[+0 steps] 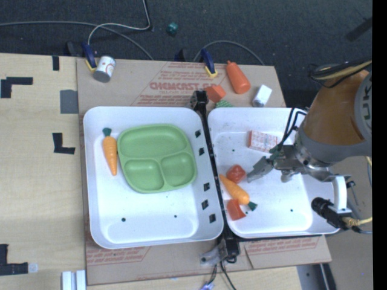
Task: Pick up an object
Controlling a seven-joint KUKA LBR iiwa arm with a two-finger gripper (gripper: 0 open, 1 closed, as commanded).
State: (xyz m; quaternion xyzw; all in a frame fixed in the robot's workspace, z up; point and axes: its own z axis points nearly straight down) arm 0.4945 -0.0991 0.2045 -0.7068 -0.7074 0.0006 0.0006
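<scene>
floor: dark carpet (254, 17) | bench: pale wood (30, 180) | cardboard sheet (163, 83)

The bench (36, 180) is pale wood, with a cardboard sheet (175, 80) spread over its middle — the landmark here. Two white bins sit on the sheet: the left bin (97, 180) and the right bin (302, 219), touching along their inner walls. Along the sheet's far edge lie a small can (104, 67), two clamps (210, 65), an orange bottle (237, 77), an orange block (215, 93) and a white block (262, 95) — all beyond the bins.
</scene>
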